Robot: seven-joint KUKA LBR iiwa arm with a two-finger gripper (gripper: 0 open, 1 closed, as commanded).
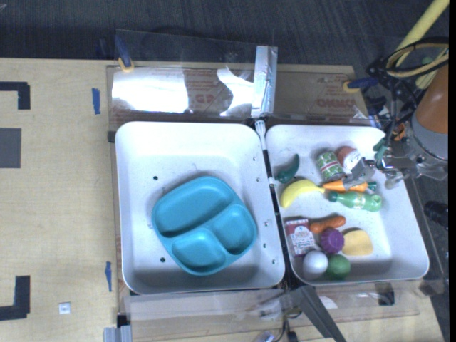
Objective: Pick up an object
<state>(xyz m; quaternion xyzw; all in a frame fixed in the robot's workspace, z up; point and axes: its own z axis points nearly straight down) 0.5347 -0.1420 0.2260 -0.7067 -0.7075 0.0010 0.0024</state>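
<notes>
Tool [365, 168] sat low in the right bin [413, 223], at its 1 o'clock corner, beside the green can [328, 165] and above the carrot [348, 187]; finger state unclear. Left bin [142, 148] held a blue divided plate [204, 224]. Banana [299, 190] lay at the right bin's 9 o'clock.

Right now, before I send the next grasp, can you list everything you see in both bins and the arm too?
Divided tray: one, blue, left bin.
Banana: one, yellow, right bin, left side.
Can: one, green, back of right bin.
Bottle: one, green, lying mid-bin.
Carrot: one, orange, beside bottle.
Carton: one, red and white, front left.
Purple fruit: one, front.
Lemon: one, yellow, front.
White ball: one, front.
Green ball: one, front.
Arm: grey, orange band, right edge.
</notes>
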